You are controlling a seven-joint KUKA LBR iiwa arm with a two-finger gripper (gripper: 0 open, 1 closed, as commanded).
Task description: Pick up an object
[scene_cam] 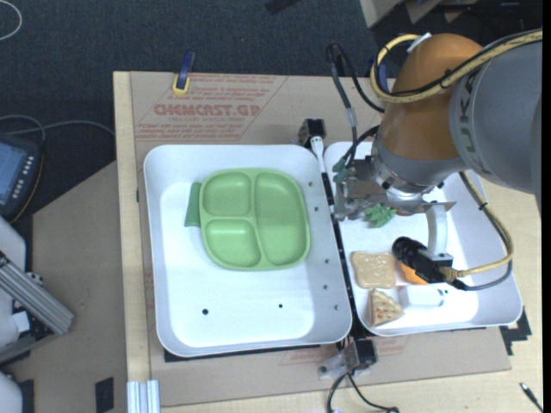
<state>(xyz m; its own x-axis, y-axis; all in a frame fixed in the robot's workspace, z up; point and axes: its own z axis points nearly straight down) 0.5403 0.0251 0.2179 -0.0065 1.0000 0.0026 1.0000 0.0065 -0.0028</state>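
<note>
- The hand (354, 198) hangs low over the right bin (484, 306), near its left wall; from here I cannot tell whether it is spread or pressed together.
- A small green piece (377, 217) lies just beside the hand in that bin.
- Nearer the front lie a square toast slice (374, 269), a triangular toast slice (385, 307) and an orange piece (414, 274).
- The left bin (241, 310) holds 1 green divided plate (255, 218).

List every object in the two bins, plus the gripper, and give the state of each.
Green divided plate: flat, right way up, in the left bin.
Square toast slice: flat in the right bin.
Triangular toast piece: flat, beside the square slice.
Green leafy piece: partly hidden under the arm.
Gripper: low over the right bin, by the leafy piece.
</note>
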